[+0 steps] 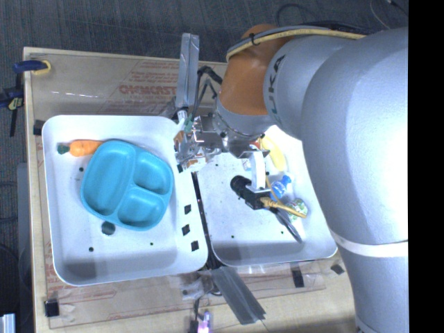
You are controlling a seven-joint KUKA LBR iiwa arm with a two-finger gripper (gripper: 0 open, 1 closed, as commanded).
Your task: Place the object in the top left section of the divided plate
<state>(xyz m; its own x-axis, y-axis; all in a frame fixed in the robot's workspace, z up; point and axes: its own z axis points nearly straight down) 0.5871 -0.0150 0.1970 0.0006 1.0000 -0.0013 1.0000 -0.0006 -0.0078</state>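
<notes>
The blue divided plate lies in the left bin, with nothing in its sections. My gripper hangs over the ridge between the two bins, near their far edge and just right of the plate's far right corner. Small metal and brownish parts cluster at its tip, and I cannot make out whether a thing is held there. An orange carrot lies in the left bin by the plate's far left rim.
The right bin holds a yellow object, a small blue and white object and a thin yellow-handled tool under the arm. A small dark piece sits near the plate's front edge.
</notes>
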